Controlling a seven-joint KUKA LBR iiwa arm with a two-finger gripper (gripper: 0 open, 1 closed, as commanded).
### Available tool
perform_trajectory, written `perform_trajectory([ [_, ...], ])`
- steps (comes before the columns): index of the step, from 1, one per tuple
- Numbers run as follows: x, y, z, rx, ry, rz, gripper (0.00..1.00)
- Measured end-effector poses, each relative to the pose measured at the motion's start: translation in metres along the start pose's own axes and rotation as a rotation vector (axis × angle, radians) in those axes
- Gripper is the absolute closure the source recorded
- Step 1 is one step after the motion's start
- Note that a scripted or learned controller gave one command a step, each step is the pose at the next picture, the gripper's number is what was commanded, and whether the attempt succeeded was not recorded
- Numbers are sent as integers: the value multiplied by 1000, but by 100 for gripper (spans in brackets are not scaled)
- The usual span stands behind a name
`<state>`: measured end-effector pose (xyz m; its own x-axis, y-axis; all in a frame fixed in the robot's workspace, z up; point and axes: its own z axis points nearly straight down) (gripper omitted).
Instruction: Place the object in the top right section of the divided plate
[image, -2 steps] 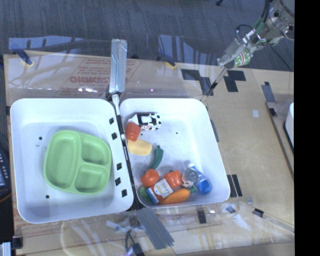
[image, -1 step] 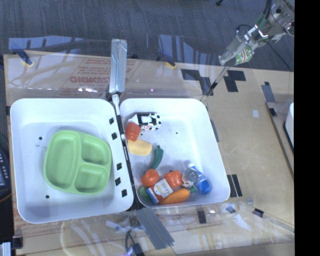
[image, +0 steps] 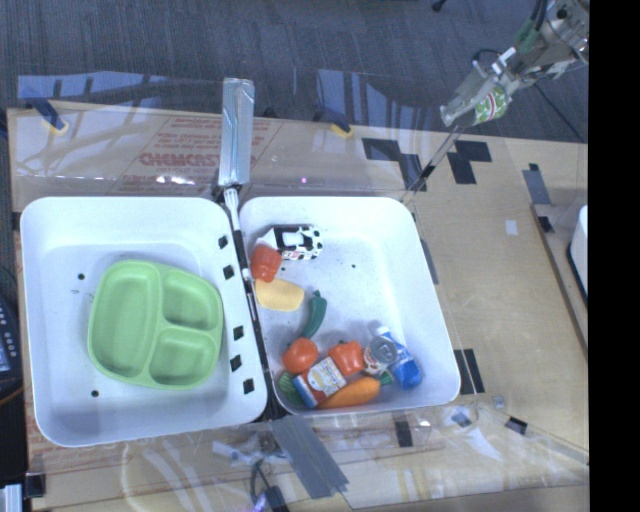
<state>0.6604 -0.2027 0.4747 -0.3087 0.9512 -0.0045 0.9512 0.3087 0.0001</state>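
A light green divided plate (image: 155, 325) lies in the left white bin (image: 50, 240), with two small sections on its right side and one large section on its left. All three sections look bare. The gripper (image: 482, 100) hangs high at the top right, beyond the far corner of the right bin (image: 425, 290) and well away from the plate. A greenish-white shape sits at its tip, but I cannot make out what it is.
The right bin holds several toy foods: a black-and-white cow (image: 297, 240), a red-orange piece (image: 265, 262), a yellow piece (image: 280, 294), a green pod (image: 315, 315), a tomato (image: 300, 355), a carrot (image: 350, 393) and a blue can (image: 395, 362). A taped divider (image: 236, 130) stands between the bins.
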Motion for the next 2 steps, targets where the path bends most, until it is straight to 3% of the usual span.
perform_trajectory([
  [1,1,1,-10,0,-1,-6,100],
  [2,-4,-5,33,2,6,-137,100],
])
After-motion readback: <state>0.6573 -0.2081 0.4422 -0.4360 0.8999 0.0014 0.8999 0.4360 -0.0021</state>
